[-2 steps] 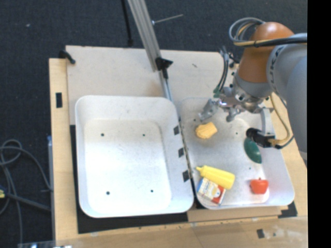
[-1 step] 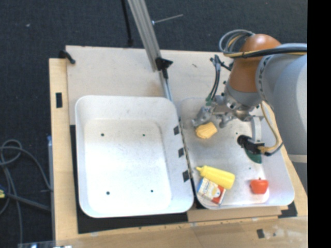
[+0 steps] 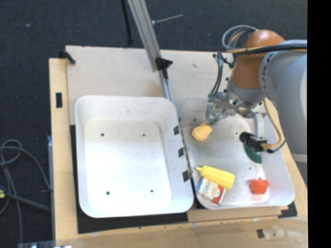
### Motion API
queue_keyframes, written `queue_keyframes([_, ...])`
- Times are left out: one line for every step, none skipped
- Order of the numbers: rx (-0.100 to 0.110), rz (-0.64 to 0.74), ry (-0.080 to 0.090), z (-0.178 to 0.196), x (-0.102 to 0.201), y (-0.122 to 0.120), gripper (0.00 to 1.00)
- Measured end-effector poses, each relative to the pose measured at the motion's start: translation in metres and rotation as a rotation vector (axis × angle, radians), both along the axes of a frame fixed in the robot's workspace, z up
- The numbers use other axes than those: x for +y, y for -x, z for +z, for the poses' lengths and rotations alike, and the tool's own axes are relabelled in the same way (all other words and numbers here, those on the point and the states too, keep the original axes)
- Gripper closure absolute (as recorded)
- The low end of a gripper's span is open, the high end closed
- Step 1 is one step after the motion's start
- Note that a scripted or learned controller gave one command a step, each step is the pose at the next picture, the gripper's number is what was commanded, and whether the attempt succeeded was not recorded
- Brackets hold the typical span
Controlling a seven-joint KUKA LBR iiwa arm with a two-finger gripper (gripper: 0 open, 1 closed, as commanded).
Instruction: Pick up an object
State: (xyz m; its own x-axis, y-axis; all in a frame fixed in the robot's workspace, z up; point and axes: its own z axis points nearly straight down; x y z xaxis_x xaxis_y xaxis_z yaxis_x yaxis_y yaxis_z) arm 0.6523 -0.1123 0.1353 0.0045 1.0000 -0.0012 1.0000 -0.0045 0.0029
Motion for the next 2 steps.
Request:
queue_keyframes([-0.005,-0.001,0.001,0.065,-0.005,-0.003,1.00])
queue_keyframes([-0.005,0.008,0.001,0.113,-0.009,-0.011,1.00])
